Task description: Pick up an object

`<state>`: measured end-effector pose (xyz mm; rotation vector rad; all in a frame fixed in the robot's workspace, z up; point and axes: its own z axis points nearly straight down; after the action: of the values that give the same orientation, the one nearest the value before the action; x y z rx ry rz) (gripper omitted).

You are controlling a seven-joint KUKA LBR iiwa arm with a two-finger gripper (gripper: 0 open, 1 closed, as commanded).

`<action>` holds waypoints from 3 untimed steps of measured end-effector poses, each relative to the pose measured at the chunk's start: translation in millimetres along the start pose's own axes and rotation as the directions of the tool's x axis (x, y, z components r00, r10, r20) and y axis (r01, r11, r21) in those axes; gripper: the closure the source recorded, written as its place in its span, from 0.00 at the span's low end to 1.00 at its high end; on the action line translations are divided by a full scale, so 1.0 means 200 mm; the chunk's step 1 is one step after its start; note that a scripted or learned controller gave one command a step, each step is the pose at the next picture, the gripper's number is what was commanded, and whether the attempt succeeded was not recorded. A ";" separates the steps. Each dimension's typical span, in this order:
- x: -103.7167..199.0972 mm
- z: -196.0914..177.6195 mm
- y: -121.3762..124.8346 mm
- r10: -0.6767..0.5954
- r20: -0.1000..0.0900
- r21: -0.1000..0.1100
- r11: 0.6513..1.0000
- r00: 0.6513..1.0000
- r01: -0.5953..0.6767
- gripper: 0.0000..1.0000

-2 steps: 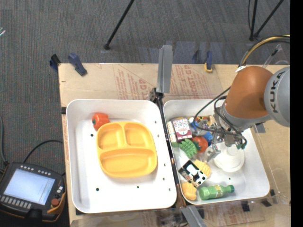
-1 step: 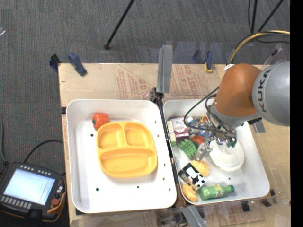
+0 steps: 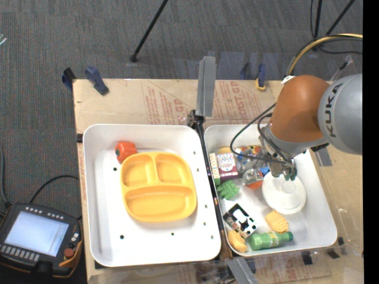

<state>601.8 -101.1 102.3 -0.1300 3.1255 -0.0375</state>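
Legible text: "KUKA" in dark letters, running up the grey casing of the arm [image 3: 346, 114], near the right edge of the bench. Red printed lettering, seen upside down and only partly readable, on the brown cardboard sheet [image 3: 160, 102] along the bench's far edge behind the two bins; the wording cannot be made out with certainty. A small printed box [image 3: 224, 166] at the left edge of the right bin [image 3: 323, 218] and a green bottle [image 3: 269, 240] by that bin's near edge carry labels too small to read.
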 end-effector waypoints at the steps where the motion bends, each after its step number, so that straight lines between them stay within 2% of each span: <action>1: 0.39 0.07 0.06 0.127 -0.018 -0.024 0.992 0.992 -0.127 1.00; 2: 0.38 0.07 0.06 0.126 -0.013 -0.022 0.992 0.992 -0.126 0.00; 3: 0.08 0.07 0.05 -0.196 -0.005 -0.028 0.980 0.981 0.196 0.00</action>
<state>585.1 -93.3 87.4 -0.4384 3.1095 0.0032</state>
